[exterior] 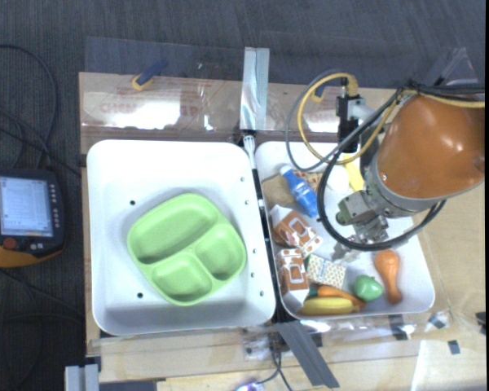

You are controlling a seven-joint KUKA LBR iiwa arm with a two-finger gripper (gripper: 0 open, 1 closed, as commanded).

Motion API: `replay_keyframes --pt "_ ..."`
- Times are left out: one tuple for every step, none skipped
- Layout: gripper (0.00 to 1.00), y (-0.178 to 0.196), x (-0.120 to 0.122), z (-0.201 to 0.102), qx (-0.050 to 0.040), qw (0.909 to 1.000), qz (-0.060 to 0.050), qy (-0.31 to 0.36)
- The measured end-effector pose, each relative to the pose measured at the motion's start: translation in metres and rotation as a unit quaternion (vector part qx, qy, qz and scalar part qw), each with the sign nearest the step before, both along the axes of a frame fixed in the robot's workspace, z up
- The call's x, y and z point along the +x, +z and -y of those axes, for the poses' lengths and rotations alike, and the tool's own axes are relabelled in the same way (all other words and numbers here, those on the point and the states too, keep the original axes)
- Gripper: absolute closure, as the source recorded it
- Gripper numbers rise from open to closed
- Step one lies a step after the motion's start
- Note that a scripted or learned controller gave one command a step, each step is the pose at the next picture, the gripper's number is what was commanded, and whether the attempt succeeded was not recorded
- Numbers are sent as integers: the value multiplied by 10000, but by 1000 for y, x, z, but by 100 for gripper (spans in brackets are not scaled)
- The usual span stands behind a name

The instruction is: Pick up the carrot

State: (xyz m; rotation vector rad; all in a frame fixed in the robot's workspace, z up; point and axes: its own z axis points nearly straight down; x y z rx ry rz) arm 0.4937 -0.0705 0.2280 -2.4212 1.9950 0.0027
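The carrot, orange, wide at the top and tapering downward, lies at the right side of the right bin. My gripper hangs over the middle of that bin, just left of and slightly above the carrot, with a small gap between them. The gripper's grey body and cables hide its tip. Nothing is seen held in it.
Around the gripper lie a blue bottle, two orange patterned packs, a green round fruit and a banana. A green divided plate fills the left bin. Yellow and black cables loop behind.
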Motion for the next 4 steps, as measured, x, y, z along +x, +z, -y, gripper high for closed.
replay_keyframes --pt "100 96 -8 56 -22 10000 23 61" --pt "100 3 -10 16 11 9907 -25 1363" --pt "100 -10 -10 62 9 9595 -15 2818" --pt "100 94 10 68 -20 9541 27 2995"
